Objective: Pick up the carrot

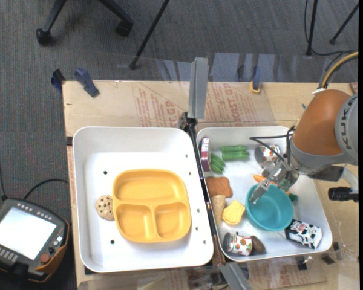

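Can front, end effector over carrot

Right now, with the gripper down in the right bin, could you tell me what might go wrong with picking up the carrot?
1. The gripper hangs at the teal bowl's rim, so it may bump or grab the bowl rather than the carrot, a small orange tip beside the fingers.
2. The right bin is crowded: a silver cup and green beans lie close, so a descent could knock them.
3. Little of the carrot shows, so the grasp may miss.
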